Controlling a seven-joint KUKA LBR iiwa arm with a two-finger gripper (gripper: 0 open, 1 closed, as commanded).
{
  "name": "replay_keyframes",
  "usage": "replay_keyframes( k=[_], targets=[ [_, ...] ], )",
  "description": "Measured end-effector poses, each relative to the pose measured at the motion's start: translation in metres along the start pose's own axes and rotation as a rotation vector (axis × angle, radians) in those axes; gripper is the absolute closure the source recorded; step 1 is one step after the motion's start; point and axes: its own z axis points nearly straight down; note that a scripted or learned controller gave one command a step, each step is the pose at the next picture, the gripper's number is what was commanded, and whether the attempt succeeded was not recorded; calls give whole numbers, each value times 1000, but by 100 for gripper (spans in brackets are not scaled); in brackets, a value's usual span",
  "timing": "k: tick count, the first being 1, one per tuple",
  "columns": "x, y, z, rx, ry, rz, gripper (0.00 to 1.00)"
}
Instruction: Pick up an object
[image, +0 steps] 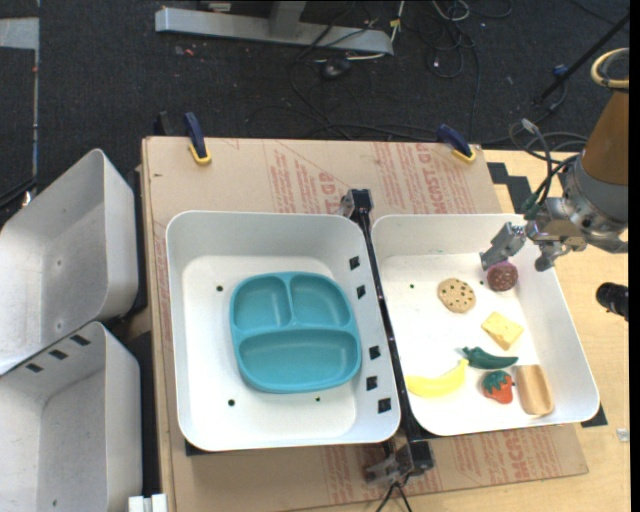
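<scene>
I see a cardboard-topped bench (300, 170) on a dark floor strewn with cables, two blue-and-yellow clamps (197, 140) on its far edge. Using the right bin (570, 330) as my landmark: the left bin (200, 250) sits just beside it on its left, their walls touching along a black clip strip, and it holds a teal plastic divided plate (296, 332). Further left of that, off the bench, stand two spare white tubs (60, 260). Inside the right bin I count smooth toy foods: a round chocolate-chip cookie (456, 295) near its middle, a yellow cheese wedge (502, 329) just right of the cookie, a green pepper (489, 357) below that, a curved banana (437, 383) toward the near-left corner, a strawberry (497, 387) touching a tan hot dog bun (533, 389) at the near-right corner. A dark red ball-like fruit (502, 276) lies by the far-right wall. The gripper (525, 248) hangs just above it, fingers spread apart, one to the fruit's left, nothing clamped between them
</scene>
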Motion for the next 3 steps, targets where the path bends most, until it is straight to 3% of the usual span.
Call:
replay_keyframes(
  k=[2,3],
  targets=[
    [2,1,127,5,1,3,0],
    [3,1,168,5,1,3,0]
  ],
)
